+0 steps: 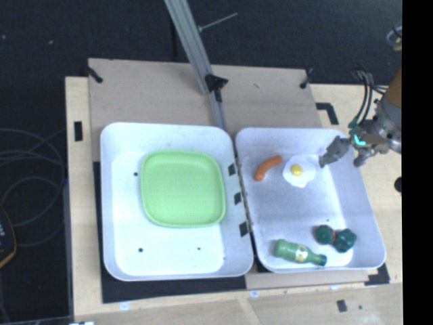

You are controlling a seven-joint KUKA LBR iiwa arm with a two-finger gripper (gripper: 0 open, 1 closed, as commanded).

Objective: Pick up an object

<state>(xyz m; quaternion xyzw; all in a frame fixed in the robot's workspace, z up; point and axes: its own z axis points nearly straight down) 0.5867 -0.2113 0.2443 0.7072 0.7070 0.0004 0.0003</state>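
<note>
Open pincer poised over the right bin's far right rim.

Left to right: a square green plastic plate [183,187] in the left bin; an orange sausage [268,167], a fried egg [298,172], a green bottle [298,252] and green broccoli [335,237] in the right bin; the two-finger gripper [348,152], fingers apart, just right of the egg.

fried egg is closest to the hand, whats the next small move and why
Probably shift the hand left and down over the fried egg: its open fingers hang above the right bin's upper right rim, holding nothing, and the egg lies just left of them.
</note>
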